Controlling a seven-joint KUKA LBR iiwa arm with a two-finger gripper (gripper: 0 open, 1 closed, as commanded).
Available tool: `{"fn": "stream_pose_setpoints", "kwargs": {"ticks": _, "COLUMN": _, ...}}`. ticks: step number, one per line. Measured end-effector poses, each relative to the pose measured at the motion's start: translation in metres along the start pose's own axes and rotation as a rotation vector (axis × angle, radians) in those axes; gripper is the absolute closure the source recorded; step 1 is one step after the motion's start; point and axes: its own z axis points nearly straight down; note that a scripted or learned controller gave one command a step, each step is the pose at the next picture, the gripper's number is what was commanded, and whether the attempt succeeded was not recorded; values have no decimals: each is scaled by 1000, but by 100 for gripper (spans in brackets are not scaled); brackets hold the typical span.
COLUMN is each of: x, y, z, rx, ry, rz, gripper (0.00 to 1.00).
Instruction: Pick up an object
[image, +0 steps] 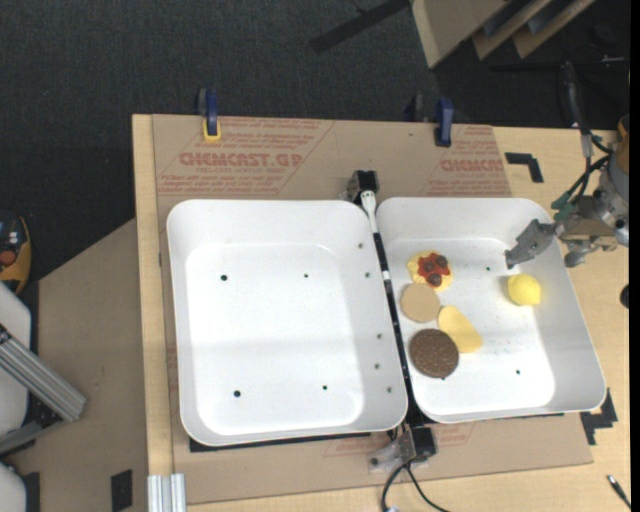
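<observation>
1. Hovering over the right bin (560, 390), the gripper (545, 243) is carrying nothing; its fingers are spread apart.
2. Lying just below it is the yellow ball (524, 290), apart from the other pieces.
3. Next, it is needing to descend and straddle the ball.

Two shallow white plastic bins: the left one (270, 320) is plain white with small black dots, the right one (560, 370) likewise. In the right bin, a round yellow ball (524, 290) lies at 3 o'clock, a yellow piece topped red and dark (431, 268) at 12, a tan disc (421, 302) at centre, a pale yellow wedge (460, 329), and a dark brown disc (434, 353), perhaps speckled, at 6. The tan cardboard-covered desk (250, 150) bears red lettering. The end effector (548, 240) is grey.
</observation>
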Motion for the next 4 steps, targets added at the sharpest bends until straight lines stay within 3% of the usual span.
{"fn": "stream_pose_setpoints", "kwargs": {"ticks": 1, "x": 0, "y": 1, "z": -11, "rx": -3, "ry": -1, "rz": -1, "gripper": 100}}
{"fn": "stream_pose_setpoints", "kwargs": {"ticks": 2, "x": 0, "y": 1, "z": -21, "rx": -6, "ry": -3, "rz": -1, "gripper": 100}}
{"fn": "stream_pose_setpoints", "kwargs": {"ticks": 3, "x": 15, "y": -60, "z": -9, "rx": 6, "ry": 3, "rz": 3, "gripper": 100}}
{"fn": "stream_pose_setpoints", "kwargs": {"ticks": 4, "x": 14, "y": -57, "z": -20, "rx": -2, "ry": -1, "rz": 0, "gripper": 100}}
